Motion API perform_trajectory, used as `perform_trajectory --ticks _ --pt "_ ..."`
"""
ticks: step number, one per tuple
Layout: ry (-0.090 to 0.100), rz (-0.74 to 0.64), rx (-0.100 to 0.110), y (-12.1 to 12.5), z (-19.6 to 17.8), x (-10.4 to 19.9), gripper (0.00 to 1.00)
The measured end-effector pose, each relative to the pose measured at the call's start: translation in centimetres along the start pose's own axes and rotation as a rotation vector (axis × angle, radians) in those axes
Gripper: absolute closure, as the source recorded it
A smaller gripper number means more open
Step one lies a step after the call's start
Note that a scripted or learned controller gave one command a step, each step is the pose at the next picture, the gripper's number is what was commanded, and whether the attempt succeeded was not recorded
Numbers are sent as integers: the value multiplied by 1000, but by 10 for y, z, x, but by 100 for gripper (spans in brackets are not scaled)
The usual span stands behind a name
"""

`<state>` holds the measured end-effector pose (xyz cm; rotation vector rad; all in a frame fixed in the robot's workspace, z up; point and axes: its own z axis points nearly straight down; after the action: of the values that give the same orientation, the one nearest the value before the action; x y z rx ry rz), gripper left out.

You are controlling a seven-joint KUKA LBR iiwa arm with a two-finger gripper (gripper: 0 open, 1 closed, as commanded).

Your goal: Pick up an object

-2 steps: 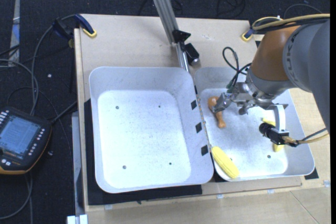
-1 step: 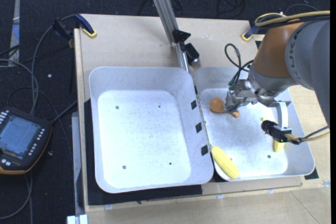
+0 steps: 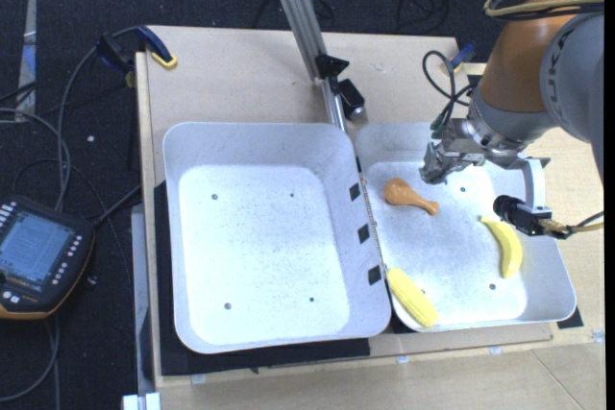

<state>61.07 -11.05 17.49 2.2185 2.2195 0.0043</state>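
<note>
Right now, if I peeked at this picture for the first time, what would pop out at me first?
Probably the big grey arm with its orange band, reaching in from the right, its gripper low over the right bin. Next come the bright toys in that bin: an orange chicken drumstick beside the gripper, a yellow banana toward the right side, and a yellow corn cob at the near left corner.

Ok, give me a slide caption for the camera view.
Gripper poised in the right bin by a chicken drumstick, near a banana and corn cob.
</note>
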Motion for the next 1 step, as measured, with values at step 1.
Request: perform_trajectory --ticks 1 --pt "0 -1 0 6 -54 9 100"
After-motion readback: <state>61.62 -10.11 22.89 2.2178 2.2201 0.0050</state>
